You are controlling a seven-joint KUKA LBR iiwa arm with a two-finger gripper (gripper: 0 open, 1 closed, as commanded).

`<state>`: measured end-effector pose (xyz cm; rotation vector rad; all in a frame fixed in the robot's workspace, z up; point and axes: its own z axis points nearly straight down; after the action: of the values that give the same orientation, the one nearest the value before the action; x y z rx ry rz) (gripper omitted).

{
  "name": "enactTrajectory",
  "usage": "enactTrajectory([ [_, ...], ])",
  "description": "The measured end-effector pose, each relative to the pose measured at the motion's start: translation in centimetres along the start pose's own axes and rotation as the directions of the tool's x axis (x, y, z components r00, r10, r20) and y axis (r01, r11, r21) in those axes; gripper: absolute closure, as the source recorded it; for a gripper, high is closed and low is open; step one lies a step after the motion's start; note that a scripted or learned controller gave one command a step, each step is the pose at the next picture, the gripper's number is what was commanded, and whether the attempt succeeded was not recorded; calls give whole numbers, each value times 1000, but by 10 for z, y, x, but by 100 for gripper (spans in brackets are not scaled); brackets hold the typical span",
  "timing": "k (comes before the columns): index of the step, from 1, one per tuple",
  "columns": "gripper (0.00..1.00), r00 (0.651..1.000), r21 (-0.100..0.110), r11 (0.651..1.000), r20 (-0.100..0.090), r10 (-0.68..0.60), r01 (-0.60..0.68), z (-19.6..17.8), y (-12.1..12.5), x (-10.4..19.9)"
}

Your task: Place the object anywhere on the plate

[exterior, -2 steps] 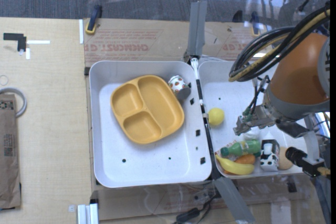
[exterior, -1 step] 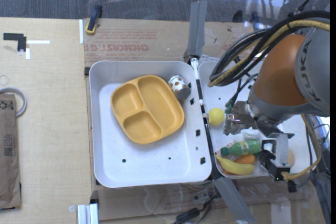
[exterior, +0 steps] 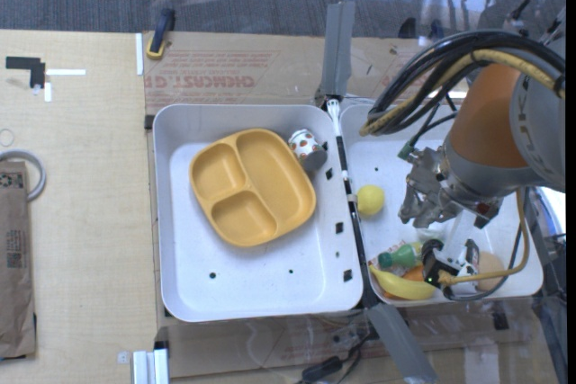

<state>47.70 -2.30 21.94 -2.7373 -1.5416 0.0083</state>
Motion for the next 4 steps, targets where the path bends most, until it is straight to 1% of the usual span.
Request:
enactTrajectory([
  [1, 100, 996, 3, 996, 0, 91, -91, 30, 33, -57],
  [2, 100, 961, 1, 961, 1, 278, -278, 29, -9, 14],
  [3, 100, 961, 4, 961, 7, 276, -276, 22, -9, 13],
  [4, 100, 888, 1, 888, 1, 459, -459, 23, -2, 2],
])
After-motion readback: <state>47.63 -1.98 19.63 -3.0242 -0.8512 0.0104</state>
